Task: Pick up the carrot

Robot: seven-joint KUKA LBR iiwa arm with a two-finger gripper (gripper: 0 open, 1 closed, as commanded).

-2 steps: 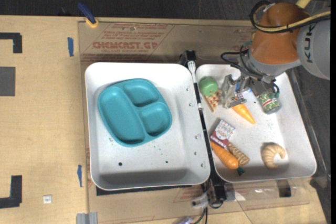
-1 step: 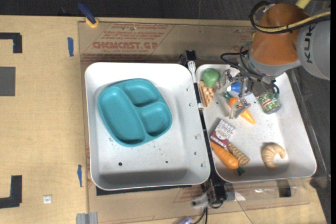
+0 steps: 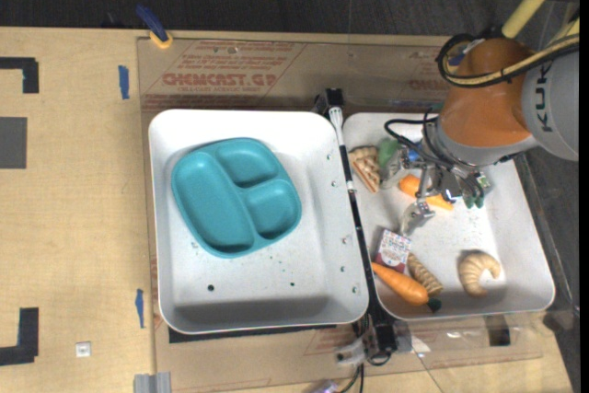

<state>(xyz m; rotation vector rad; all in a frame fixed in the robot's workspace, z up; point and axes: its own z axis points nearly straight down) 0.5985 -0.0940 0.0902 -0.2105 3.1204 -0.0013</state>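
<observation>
At the front edge of the right bin [image 3: 529, 225], near its left corner, the carrot [image 3: 401, 283] lies flat and slanted, its thick orange end toward the divider and its dark green stub pointing to the front right. Nothing is gripping it. Just behind it a small white packet with red print [image 3: 395, 248] sits tilted, and a short ridged brown piece [image 3: 423, 271] lies right beside the carrot's upper side; I cannot tell whether they touch. Further right, a croissant [image 3: 480, 270] rests apart from the carrot on the bin floor.

My gripper [image 3: 417, 218] hangs above the middle of the bin, behind the packet and well apart from the carrot. My own wrist and its orange band cover most of it, and I cannot tell how the tips stand. An orange item [image 3: 412, 187] peeks out under my wrist hardware, too hidden to name. A pale, ribbed pastry-like thing [image 3: 366, 167] lies at the bin's back left, partly behind cables.

In the left bin [image 3: 170, 290] a teal divided plate [image 3: 236, 194] lies tilted across the floor, with a few dark specks near it.
</observation>
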